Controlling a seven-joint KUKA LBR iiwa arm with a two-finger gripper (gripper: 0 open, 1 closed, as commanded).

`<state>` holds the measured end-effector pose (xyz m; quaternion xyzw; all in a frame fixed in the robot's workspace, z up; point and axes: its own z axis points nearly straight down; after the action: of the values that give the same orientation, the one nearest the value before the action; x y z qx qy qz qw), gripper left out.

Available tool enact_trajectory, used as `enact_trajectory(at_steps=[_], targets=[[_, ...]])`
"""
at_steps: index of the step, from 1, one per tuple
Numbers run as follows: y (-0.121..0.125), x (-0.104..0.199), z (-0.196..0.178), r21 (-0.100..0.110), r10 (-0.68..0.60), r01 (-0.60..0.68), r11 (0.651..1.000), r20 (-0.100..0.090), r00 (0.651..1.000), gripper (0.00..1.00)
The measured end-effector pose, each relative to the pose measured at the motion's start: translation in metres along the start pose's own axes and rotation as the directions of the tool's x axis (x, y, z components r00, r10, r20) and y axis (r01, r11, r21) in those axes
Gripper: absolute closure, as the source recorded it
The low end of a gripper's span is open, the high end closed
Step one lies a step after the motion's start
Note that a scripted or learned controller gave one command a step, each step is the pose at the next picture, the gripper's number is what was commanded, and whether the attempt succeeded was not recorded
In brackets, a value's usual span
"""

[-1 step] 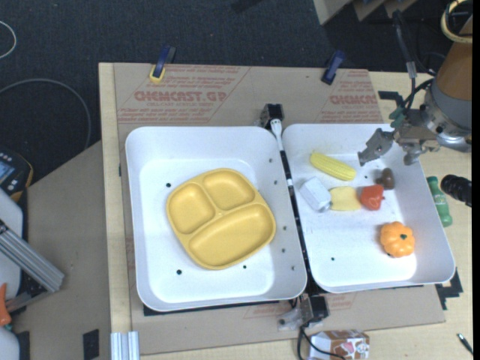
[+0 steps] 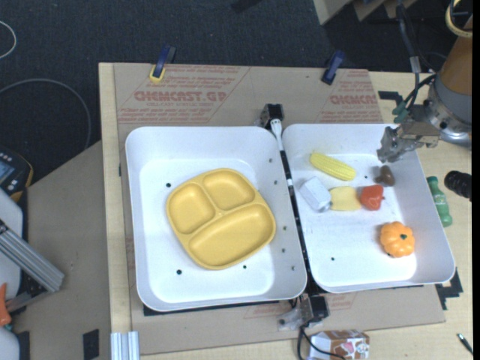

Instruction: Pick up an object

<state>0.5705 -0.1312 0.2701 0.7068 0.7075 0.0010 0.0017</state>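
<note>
Over right bin (image 2: 427,268), gripper (image 2: 390,152) hangs above brown object (image 2: 385,175).

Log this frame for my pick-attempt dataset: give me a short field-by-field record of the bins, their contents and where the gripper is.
left bin: holds a yellow divided plate
right bin: holds corn cob, white block, pale yellow piece, red piece, small brown item, orange pumpkin
gripper: over the right bin's upper right, just above the small brown item
held object: none seen between the fingers
arm: enters from the right
</note>
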Motion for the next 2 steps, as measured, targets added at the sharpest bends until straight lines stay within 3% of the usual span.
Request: enact_trajectory(at_steps=[1,2], targets=[[-0.07,0.031,-0.091,-0.002,-0.002,0.002,1.0,-0.001,1.0,1.0],[-0.09,0.075,-0.276,-0.018,-0.005,0.005,1.0,0.0,1.0,1.0]])
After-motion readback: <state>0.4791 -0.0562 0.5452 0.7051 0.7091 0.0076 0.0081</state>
